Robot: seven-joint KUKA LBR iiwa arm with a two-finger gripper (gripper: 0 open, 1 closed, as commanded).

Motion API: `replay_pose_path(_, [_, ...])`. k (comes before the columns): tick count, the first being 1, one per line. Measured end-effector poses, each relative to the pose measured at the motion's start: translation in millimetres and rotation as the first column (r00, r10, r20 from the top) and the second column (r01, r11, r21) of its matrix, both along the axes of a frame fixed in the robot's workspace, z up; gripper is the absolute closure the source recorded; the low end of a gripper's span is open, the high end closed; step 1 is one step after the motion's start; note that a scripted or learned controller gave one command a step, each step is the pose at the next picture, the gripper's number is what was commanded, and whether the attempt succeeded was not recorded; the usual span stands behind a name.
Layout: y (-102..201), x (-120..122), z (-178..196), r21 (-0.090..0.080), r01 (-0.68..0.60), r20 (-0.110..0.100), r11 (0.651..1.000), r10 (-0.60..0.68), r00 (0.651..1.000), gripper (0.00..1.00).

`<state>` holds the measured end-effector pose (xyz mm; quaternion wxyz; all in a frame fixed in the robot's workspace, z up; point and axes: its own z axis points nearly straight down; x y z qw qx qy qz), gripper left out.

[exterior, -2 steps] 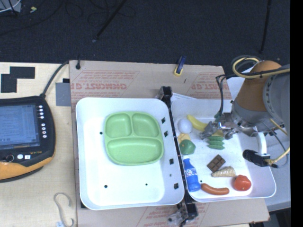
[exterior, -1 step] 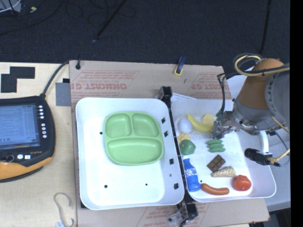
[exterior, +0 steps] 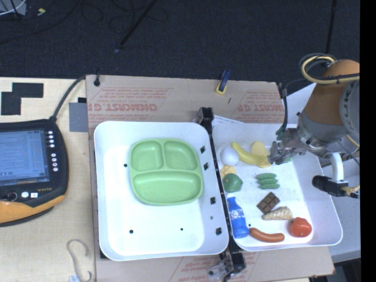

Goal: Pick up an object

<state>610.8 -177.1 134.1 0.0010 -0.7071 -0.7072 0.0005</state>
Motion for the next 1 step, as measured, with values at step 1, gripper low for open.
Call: replay_pose_path(1, [-0.2, 0.9, 61.4, -0.001, -0.001, 0.002, 1.0, 0.001, 1.0, 1.0])
